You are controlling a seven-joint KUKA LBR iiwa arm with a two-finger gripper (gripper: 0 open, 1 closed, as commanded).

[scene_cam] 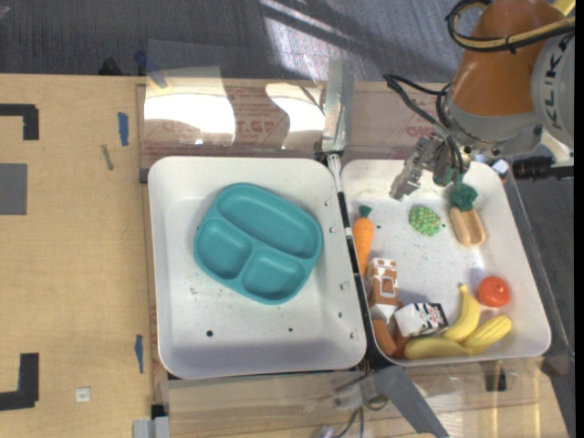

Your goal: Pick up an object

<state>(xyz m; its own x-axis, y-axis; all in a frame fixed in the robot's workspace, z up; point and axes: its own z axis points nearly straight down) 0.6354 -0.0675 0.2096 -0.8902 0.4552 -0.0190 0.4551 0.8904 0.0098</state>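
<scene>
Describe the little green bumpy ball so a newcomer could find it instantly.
Look in the right bin, in its far half, under the gripper. The green ball lies there alone, left of the wooden piece. It is the only round, knobbly, light green thing.

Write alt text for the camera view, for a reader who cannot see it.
The gripper hangs over the far end of the right bin, holding nothing, above a green ball, a carrot, bananas, a tomato and small cartons. The left bin holds a teal divided plate.
</scene>
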